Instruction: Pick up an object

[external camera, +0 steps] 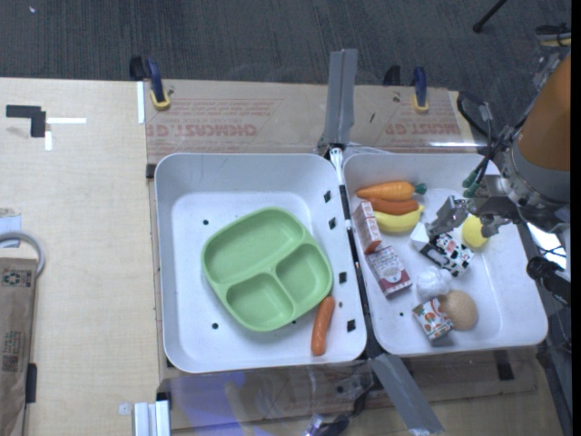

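My gripper [470, 222] hangs over the middle right of the right bin [508, 334], open, its two grey fingers spread apart. A small yellow lemon [472, 233] shows in the gap between them, low down; I cannot tell if either finger touches it. Just in front of the gripper lies a black-and-white toy [450, 252]. To its left are an orange carrot [386, 191], a yellow banana [399, 219] and a red carton [367, 226].
A red-and-white packet [388, 272], a white lump [432, 282], a brown egg-shaped object [460, 309] and a small can [430, 322] lie in the right bin's front. The left bin [182, 243] holds a green divided plate [265, 269] and an orange sausage [321, 325].
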`<state>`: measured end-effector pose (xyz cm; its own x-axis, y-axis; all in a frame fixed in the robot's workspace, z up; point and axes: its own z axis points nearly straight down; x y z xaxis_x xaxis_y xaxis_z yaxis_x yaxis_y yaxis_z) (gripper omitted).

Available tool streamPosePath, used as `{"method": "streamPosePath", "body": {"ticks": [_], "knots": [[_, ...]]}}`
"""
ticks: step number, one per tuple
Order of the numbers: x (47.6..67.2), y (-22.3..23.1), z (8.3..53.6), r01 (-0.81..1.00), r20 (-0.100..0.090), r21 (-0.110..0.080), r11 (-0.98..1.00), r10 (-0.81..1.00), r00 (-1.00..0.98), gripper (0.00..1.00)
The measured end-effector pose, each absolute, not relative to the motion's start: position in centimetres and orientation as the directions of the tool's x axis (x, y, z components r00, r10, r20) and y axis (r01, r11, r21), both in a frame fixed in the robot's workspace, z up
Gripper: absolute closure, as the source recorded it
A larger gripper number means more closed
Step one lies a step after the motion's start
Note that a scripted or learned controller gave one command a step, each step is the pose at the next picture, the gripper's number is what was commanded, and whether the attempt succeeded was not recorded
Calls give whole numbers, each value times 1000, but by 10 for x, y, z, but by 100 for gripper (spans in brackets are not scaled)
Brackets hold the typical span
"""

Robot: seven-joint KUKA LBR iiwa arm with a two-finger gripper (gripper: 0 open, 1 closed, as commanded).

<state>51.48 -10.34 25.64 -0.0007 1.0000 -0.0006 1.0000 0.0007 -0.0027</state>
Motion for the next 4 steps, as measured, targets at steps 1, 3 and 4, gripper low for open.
{"method": "streamPosePath", "body": {"ticks": [1,3,4], "knots": [[544,-107,282,987,-1,-1,-161,987,161,0],[565,-183,92,999,0,1,47,999,-47,0],[571,-161,92,999,0,-1,-37,999,37,0]]}}
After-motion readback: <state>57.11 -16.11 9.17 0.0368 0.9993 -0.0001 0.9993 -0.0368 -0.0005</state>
